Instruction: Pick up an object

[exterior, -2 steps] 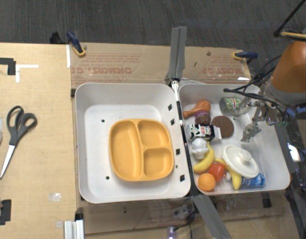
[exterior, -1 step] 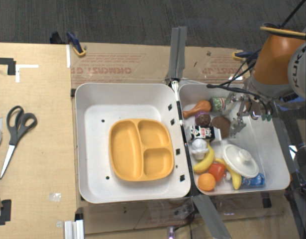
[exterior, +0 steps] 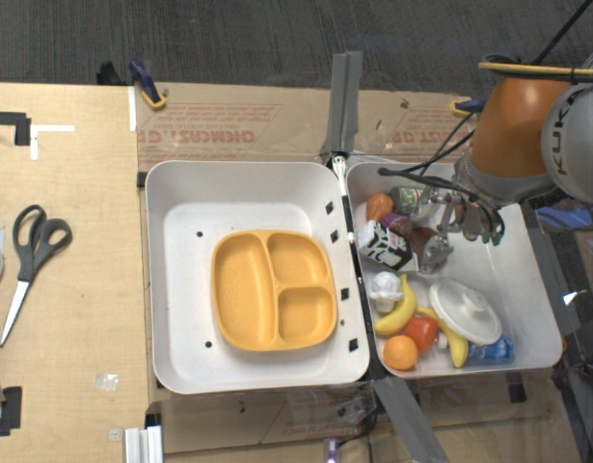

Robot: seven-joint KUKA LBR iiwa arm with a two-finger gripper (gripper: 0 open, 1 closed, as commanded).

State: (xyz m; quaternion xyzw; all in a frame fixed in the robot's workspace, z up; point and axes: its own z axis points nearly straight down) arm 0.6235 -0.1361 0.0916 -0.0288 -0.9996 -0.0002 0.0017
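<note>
- Two shallow white bins are seen side by side on the table (exterior: 65, 374); the left bin (exterior: 171, 355) bears a yellow divided plate (exterior: 274, 289), the right bin (exterior: 527, 345) a heap of small things.
- The gripper (exterior: 439, 249) is seen low over the upper middle of the right bin, beneath the orange band of the arm (exterior: 513, 123), which reaches in from the right.
- Whether the jaws are released or clenched cannot be told: they are small and blurred against the clutter, and nothing can be made out between them.
- The nearest candidate is judged to be a black-and-white box (exterior: 385, 245), lying just beside the jaws toward the bin divider, with a dark purple item (exterior: 400, 225) touching its upper edge.
- A white lid (exterior: 465, 309) lies just below the jaws, toward the near rim.
- A banana (exterior: 400, 309) lies near, its long axis running slantwise from the divider toward the lid; an orange ball (exterior: 400, 352) and a red piece (exterior: 422, 332) lie beyond it.
- A short sideways shift toward the divider is judged to be what a grasp of the box calls for.
- Scissors (exterior: 28, 249) lie well apart on the table.
</note>
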